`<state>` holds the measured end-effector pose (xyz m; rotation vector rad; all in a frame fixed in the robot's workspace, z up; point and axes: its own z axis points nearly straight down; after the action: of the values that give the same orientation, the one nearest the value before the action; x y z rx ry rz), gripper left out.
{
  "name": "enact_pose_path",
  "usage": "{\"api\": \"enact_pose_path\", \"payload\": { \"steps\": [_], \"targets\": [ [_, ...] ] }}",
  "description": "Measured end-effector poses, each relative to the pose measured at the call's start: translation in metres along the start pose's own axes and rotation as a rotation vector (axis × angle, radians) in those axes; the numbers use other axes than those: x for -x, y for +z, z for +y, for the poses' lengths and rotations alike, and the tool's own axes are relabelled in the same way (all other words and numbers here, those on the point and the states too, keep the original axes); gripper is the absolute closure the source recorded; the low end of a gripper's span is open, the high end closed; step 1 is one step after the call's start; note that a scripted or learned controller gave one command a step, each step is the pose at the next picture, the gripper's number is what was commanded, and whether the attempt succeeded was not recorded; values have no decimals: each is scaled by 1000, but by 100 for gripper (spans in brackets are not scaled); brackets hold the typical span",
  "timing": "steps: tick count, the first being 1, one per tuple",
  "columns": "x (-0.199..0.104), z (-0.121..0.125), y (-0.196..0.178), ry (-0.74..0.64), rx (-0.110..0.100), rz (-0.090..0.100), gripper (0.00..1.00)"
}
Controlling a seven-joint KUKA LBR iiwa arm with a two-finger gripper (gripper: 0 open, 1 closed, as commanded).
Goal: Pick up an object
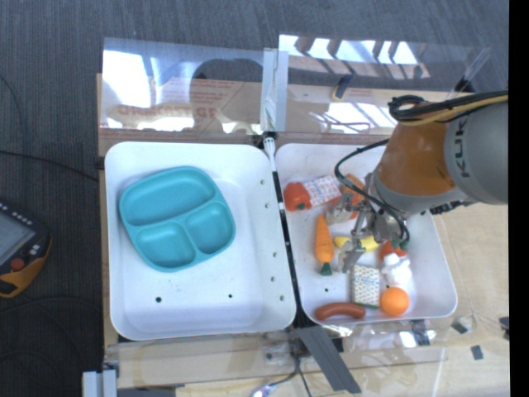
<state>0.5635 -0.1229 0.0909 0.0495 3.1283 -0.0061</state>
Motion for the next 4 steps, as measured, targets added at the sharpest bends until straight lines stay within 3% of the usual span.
{"api": "enact_pose_path", "payload": {
  "steps": [1, 2, 3, 4],
  "targets": [
    [6, 26, 0, -111, -2, -3, 0],
    [-62, 8, -4, -135, -3, -21, 0],
    [18, 23, -1, -119, 1, -7, 0],
    [18, 29, 0, -7, 1, -1, 0]
  ]
}}
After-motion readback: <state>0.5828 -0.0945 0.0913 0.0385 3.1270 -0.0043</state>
